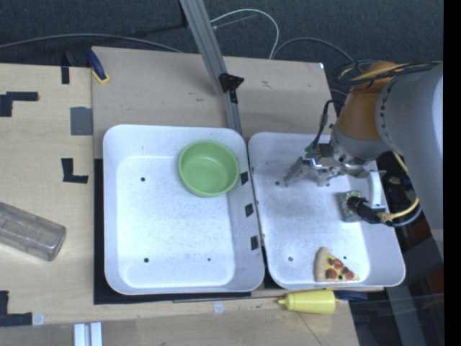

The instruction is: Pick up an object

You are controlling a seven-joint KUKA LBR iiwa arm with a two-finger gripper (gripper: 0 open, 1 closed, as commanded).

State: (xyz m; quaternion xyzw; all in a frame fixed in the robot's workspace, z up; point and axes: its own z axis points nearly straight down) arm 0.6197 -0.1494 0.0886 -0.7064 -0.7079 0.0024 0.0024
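1. Arm position. The grey arm (403, 114), with its orange band (360, 117) above the wrist, enters from the right of the camera view and reaches over the back half of the right bin (374, 265).

2. Jaws. The jaws hang above the speckled floor of the right bin, near its back left corner. They are released: the two fingers (292, 173) stand spread apart, one slanting toward the wall between the bins. Nothing lies between them.

3. Objects in the bins.
- A pizza slice (331, 265) lies flat in the front part of the right bin, near the front wall and well apart from the jaws.
- A green bowl (209, 168) stands upright in the left bin (122, 265), at the back right of its floor, close to the wall between the bins.

4. Objects on the worktop (43, 121).
- A yellow bottle (311, 302) lies on its side just outside the front wall of the right bin.
- A clear plastic container (29, 231) lies on its side at the left, apart from the left bin.
- A grey pole (205, 38) slants up from behind the two bins.
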